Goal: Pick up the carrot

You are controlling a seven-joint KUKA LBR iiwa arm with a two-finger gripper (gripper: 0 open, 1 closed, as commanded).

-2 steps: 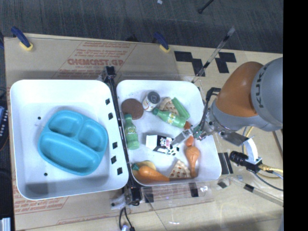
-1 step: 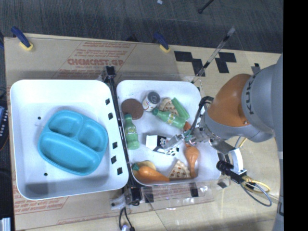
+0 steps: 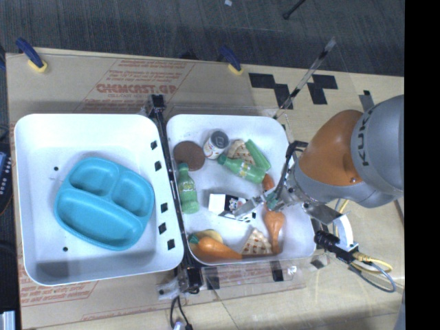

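Note:
The carrot point(image 3: 214, 249), orange with a paler yellowish end on its left, lies along the near wall of the right bin point(image 3: 297, 247). My gripper point(image 3: 269, 199) hangs low over the right side of that bin, below the orange band of the arm. It is above and to the right of the carrot, with a gap between them. Directly below the gripper lies a tan-orange drumstick-shaped piece point(image 3: 275, 224). Nothing shows as held by the gripper.
The right bin also holds an upright green bottle point(image 3: 187, 188), a lying green bottle point(image 3: 247, 167), a brown disc point(image 3: 189, 155), a small can point(image 3: 218, 141), a white box point(image 3: 217, 203) and a pizza slice point(image 3: 256, 243). A blue divided tray point(image 3: 103, 201) sits in the left bin point(image 3: 34, 143).

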